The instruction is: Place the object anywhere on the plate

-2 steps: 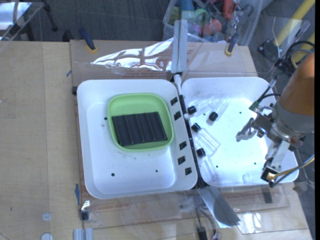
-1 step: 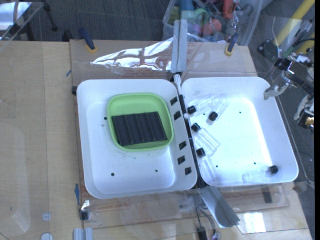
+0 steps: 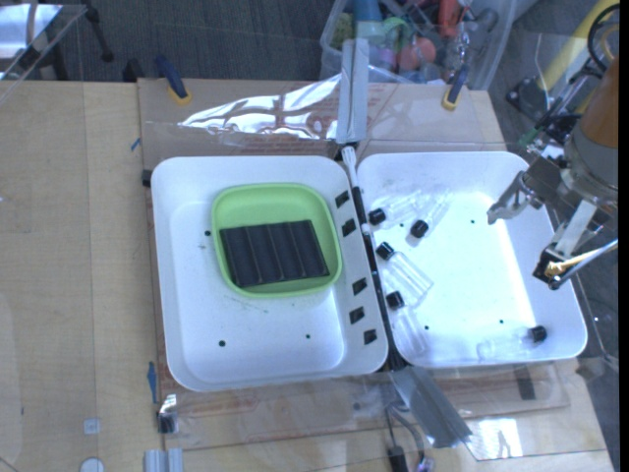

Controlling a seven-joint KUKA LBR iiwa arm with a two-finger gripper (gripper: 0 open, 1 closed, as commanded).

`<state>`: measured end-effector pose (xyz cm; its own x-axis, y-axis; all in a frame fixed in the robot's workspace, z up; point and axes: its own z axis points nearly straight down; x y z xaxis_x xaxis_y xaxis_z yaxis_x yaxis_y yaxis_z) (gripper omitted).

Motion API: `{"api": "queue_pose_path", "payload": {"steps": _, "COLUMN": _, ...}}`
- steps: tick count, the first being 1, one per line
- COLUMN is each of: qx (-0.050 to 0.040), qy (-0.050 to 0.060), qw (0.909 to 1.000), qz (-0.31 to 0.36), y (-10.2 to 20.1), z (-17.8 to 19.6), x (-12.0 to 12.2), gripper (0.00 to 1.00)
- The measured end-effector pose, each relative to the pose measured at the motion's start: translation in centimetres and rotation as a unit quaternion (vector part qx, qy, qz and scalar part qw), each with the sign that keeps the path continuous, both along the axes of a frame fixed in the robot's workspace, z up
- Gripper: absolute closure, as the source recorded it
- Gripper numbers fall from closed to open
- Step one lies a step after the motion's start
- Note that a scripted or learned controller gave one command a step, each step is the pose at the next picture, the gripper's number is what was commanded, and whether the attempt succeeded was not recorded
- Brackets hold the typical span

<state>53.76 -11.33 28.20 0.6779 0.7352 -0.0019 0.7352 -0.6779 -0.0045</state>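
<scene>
One two-finger gripper (image 3: pixel 532 236) above the right-hand edge of the right bin (image 3: pixel 462 308), about halfway along that edge. Fingers spread apart, one reaching toward the bin's middle, the other tipped with yellow and lying nearer the rim; nothing between them. Grey arm (image 3: pixel 593 155) entering from the right, orange band partly visible above the wrist.

Scattered on the right bin's floor, several clear vials with black caps: one cap (image 3: pixel 418 229) near the far-left part, a second (image 3: pixel 383 251) close to the left wall, a third (image 3: pixel 395 300) further along that wall, a fourth (image 3: pixel 538 334) in the near-right corner, well apart from the rest. Vial bodies faint against the white; exact count uncertain.

Along the shared edge of the two bins, a row of small black clips (image 3: pixel 356 315).

Set in the middle of the left bin (image 3: pixel 187 293), a green plate (image 3: pixel 228 209) with rounded corners. Flat on the plate, covering most of its floor, the dark ribbed block (image 3: pixel 273 252), clear of the gripper and well apart from it.

Beyond the bins' far edges, a crumpled shiny sheet (image 3: pixel 265 116) on the wooden bench (image 3: pixel 69 264), and a clear box of coloured items (image 3: pixel 423 18) at the back.
</scene>
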Motion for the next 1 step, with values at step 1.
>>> {"api": "queue_pose_path", "payload": {"steps": 1, "qx": -0.001, "qy": -0.002, "qw": 0.9995, "qz": -0.03, "y": -7.59, "z": 9.92, "x": 4.06, "gripper": 0.0}}
